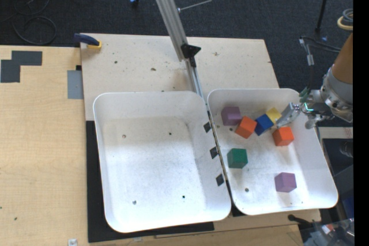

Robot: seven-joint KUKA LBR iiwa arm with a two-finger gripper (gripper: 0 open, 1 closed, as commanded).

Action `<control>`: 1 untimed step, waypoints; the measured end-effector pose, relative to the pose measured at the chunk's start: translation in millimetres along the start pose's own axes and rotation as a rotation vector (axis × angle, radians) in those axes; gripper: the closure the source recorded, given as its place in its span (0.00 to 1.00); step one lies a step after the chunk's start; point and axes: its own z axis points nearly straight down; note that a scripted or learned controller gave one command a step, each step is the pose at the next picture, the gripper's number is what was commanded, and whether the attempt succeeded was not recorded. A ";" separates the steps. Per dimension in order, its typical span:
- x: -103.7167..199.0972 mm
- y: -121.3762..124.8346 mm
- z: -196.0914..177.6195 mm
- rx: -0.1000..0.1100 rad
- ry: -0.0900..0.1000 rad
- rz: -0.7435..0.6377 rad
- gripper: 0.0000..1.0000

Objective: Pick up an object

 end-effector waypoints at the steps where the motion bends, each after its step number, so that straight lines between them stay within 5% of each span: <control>1: -0.2 0.8 -1.9 -0.004 -0.001 0.000 0.00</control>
